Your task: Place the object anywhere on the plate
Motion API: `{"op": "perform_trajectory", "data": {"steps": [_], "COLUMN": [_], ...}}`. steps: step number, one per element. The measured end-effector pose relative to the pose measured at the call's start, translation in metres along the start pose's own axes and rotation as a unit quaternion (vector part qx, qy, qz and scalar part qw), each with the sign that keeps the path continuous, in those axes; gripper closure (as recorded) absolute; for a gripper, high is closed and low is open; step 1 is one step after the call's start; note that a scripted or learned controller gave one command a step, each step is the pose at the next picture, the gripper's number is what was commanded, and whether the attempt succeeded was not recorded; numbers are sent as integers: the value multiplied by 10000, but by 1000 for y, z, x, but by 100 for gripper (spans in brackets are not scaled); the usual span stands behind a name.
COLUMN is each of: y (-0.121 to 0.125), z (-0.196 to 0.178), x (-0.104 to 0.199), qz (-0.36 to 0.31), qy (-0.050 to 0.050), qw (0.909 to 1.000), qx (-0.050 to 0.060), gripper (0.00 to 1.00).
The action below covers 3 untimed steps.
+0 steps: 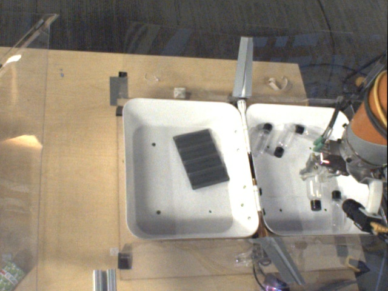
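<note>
A dark grey ribbed plate (201, 158) lies flat in the left bin (139, 180), turned at a slant, a little right of the bin's middle. Several small clear vials with black caps lie in the right bin (276, 214): one (264, 133) at the back left, one (284, 144) beside it, and one (315, 197) near the front. My gripper (316, 170) hangs over the right side of the right bin, just above the front vial. The wrist covers whatever sits directly under it.
The arm with its orange band (371, 123) comes in from the right over the right bin. A grey metal post (244, 71) stands behind the gap between the bins. A black cap (336, 194) lies near the right bin's front right.
</note>
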<state>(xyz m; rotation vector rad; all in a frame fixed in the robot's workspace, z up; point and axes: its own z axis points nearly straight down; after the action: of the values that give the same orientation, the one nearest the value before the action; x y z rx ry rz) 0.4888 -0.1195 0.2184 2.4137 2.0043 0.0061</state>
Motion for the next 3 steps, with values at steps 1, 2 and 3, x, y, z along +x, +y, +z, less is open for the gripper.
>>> {"op": "perform_trajectory", "data": {"steps": [1, 2, 3], "y": [5, 9, 8], "z": [-44, -75, -98], "x": [-27, -48, -36], "qz": [1484, 2701, 5229], "qy": [-7, -15, -23], "qw": [9889, 9628, 8524], "qx": [9, 19, 16], "gripper": [100, 100, 100]}}
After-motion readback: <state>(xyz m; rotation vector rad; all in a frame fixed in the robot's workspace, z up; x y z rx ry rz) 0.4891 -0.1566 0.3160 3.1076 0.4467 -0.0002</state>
